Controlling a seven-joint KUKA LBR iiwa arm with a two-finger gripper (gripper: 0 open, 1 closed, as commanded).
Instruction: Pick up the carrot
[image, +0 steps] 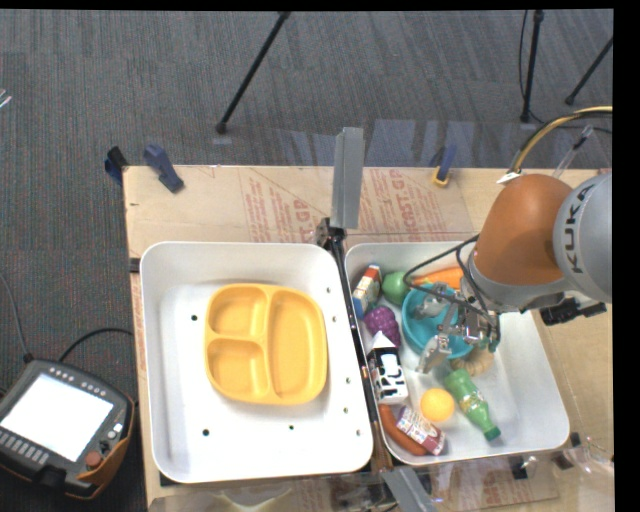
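Note:
The carrot (438, 277) is an orange piece lying near the back of the right bin (545, 400); its right end is hidden under the arm's orange wrist band. My gripper (458, 340) hangs just in front of the carrot, over a teal bowl (420, 325). Its fingers look spread open and nothing shows between them. The carrot lies apart from the fingers, a little behind and to the left of them.
The right bin is crowded: a green fruit (395, 287), purple grapes (381, 322), a small bottle (366, 290), a black-and-white carton (388, 375), an orange ball (437, 404), a green bottle (472, 402) and a red packet (415, 432). The left bin (170, 400) holds a yellow divided plate (267, 342).

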